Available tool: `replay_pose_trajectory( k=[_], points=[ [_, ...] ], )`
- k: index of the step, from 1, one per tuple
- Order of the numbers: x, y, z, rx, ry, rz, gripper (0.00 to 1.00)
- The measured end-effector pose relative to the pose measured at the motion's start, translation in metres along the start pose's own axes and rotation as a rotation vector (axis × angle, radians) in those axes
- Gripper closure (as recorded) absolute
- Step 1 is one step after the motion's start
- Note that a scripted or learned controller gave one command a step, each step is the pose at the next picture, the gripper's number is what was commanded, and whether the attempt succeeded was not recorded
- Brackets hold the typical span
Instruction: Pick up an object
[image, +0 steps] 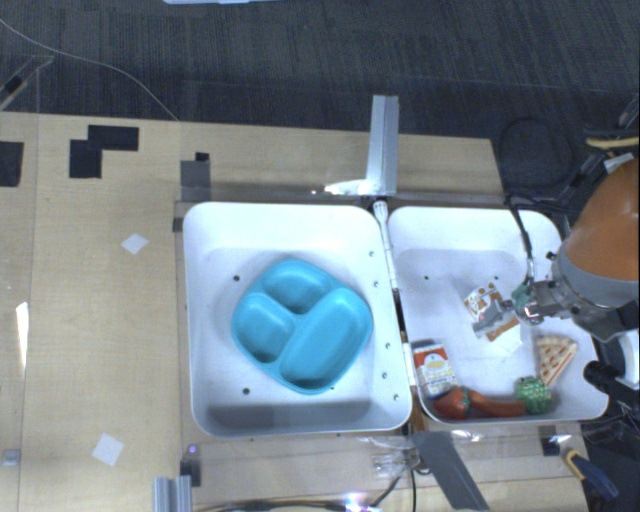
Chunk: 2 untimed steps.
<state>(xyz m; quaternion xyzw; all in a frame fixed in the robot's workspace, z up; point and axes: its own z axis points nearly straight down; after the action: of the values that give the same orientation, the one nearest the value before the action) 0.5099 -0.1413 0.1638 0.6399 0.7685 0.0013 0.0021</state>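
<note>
My gripper (503, 318) reaches in from the right over the middle of the right bin (450, 240), below the arm's orange band (610, 225). A small white and orange packet (482, 298) lies right at the gripper's tip; whether it is touched I cannot tell. A tan wedge like a pizza slice (555, 355) lies just below the wrist. Along the bin's front edge lie a red and white carton (434, 368), a red and orange vegetable (472, 403) and a green broccoli piece (534, 393).
The left bin (215, 250) holds a blue divided plate (302, 325). A metal post (384, 140) stands behind the wall between the bins. Black cables (530, 160) lie at the back right.
</note>
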Motion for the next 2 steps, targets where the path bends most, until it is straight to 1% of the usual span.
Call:
replay_pose_trajectory(
  k=[1, 2],
  points=[
    [-0.045, 0.043, 0.071, 0.000, 0.000, 0.063, 0.00],
    [-0.055, 0.086, 0.077, -0.002, -0.001, -0.002, 0.00]
  ],
)
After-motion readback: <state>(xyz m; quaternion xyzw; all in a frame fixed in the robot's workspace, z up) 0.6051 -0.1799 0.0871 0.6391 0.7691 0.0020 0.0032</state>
